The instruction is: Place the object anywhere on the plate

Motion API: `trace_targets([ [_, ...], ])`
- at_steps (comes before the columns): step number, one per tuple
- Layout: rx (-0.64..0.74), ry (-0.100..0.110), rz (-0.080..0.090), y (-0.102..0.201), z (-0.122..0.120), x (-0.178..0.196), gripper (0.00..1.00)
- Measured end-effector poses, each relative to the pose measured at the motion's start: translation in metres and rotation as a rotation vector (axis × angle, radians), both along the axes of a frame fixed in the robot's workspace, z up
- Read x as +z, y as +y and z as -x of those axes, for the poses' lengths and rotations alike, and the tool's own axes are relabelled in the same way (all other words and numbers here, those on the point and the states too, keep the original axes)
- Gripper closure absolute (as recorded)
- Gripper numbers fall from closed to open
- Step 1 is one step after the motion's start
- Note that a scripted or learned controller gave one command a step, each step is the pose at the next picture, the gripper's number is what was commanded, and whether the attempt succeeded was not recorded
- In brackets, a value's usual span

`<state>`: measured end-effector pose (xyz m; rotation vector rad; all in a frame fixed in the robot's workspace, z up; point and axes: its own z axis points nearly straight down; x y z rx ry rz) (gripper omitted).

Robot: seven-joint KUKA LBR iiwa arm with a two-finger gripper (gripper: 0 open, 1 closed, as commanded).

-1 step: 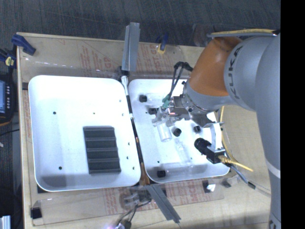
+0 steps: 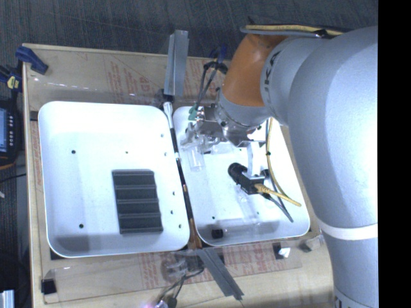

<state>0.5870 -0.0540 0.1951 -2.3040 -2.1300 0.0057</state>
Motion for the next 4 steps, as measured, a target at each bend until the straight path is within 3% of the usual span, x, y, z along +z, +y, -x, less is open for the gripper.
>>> trace_targets([
  [1, 0.226, -0.002, -0.001, 0.152, -0.069, -0.004, 1.00],
  [2, 0.124, -0.001, -0.001, 0.166, 0.000, -0.104, 1.00],
  [3, -0.158, -0.001, 0.001, 0.228, -0.042, -0.104, 1.00],
  [4, 0.085, 0.002, 0.000, 0.183, -0.036, -0.105, 1.00],
])
